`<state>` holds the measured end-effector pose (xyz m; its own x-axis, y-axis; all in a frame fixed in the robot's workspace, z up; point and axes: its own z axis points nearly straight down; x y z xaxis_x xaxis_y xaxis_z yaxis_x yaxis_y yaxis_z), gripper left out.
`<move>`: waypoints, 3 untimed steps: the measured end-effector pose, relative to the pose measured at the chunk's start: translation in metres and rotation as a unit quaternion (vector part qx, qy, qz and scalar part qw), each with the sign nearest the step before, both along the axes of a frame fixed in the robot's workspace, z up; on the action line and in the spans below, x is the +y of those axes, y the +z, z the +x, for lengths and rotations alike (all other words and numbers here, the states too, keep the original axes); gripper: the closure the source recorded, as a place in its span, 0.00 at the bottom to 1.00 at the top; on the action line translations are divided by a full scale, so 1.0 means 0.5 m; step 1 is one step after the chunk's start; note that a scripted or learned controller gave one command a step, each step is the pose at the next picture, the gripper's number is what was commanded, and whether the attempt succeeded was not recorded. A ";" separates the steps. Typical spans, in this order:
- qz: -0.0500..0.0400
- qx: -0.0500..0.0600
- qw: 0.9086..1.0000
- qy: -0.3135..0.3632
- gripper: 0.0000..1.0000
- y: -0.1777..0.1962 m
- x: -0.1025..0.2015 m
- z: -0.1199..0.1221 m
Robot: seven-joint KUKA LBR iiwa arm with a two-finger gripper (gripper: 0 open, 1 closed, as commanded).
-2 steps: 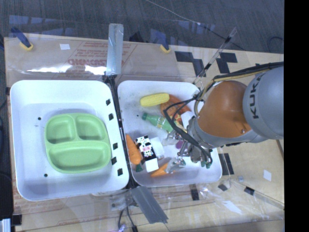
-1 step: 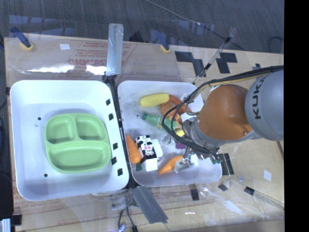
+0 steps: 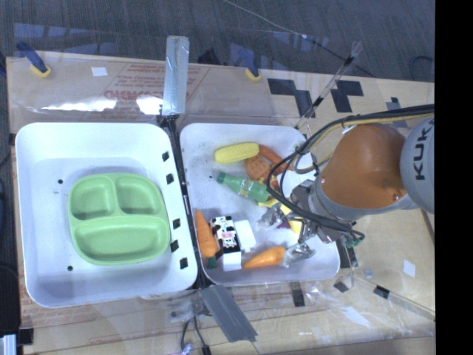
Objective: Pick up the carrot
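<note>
Right bin point(image 3: 194, 148): carrot point(image 3: 264, 258) lies near-horizontal, tip left; gripper point(image 3: 290, 235) just above, jaw state unclear

We can read white letters "KU", cut off at the frame's edge, on the grey arm casing point(image 3: 420, 161) at the right. Faint red print lies on the clear plastic sheet point(image 3: 137, 89) behind the bins, too blurred to read.

Green tray point(image 3: 116, 219) glossy plastic; white bins point(image 3: 29, 168) matt; carrot point(image 3: 264, 257) smooth plastic.
</note>
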<state>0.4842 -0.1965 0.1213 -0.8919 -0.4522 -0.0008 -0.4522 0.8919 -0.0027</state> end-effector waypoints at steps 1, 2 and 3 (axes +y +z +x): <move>-0.008 -0.009 0.999 0.041 0.00 -0.043 0.023 0.013; -0.007 -0.005 0.972 0.235 0.00 -0.051 0.030 0.008; 0.000 0.000 0.883 0.470 0.00 -0.058 0.018 -0.013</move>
